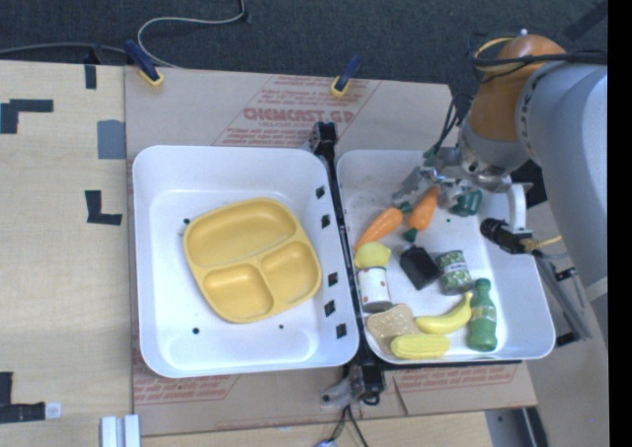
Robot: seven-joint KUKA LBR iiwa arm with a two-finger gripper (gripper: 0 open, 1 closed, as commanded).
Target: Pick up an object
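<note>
Over the right bin, the gripper hangs low at the far end, its tips just above a carrot; whether its jaws are apart or together I cannot tell. A second carrot lies just left of that one. Nearer the camera from the carrots sit a lemon, a black block, a small can, a white bottle, a banana, a green bottle, a cracker and corn. Left of the right bin, the left bin holds a yellow divided plate.
</note>
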